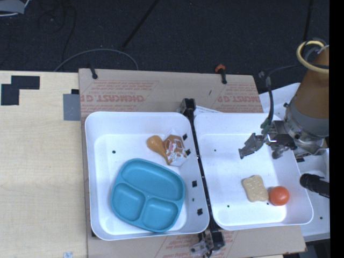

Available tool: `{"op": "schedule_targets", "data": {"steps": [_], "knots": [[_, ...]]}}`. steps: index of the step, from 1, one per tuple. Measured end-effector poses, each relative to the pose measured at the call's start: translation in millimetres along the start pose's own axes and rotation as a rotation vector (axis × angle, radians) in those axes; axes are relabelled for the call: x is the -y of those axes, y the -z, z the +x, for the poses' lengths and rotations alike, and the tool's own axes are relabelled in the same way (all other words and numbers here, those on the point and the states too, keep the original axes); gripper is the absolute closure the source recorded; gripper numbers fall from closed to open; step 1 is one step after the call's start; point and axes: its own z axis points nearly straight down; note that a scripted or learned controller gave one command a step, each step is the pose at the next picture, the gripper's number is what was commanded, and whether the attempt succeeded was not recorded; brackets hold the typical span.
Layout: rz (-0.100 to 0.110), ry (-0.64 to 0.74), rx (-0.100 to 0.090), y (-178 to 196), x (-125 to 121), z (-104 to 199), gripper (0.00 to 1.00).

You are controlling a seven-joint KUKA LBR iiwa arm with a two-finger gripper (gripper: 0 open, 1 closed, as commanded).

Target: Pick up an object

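You see two bins of smooth white plastic, the left bin (97,144) and the right bin (226,144), both slightly glossy. The blue divided tray (146,195) looks like matt plastic. The small packet (174,148) has a shiny, crinkled wrapper. The red ball (278,195) is smooth. The bench board (161,93) is like brown cardboard, matt and printed.

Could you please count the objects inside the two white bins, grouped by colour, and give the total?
Blue: 1, the divided tray
Tan: 2, the biscuit and the pear-shaped piece
Red-orange: 1, the ball
Brown and white: 1, the wrapped packet
Total: 5
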Motion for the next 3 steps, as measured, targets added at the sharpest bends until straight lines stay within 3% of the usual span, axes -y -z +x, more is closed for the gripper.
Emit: {"op": "schedule_targets", "data": {"steps": [1,3], "knots": [[-0.008,0.001,0.001,4,-1,0,0.0],[-0.001,0.0,0.0,-119,12,4,0.0]]}}
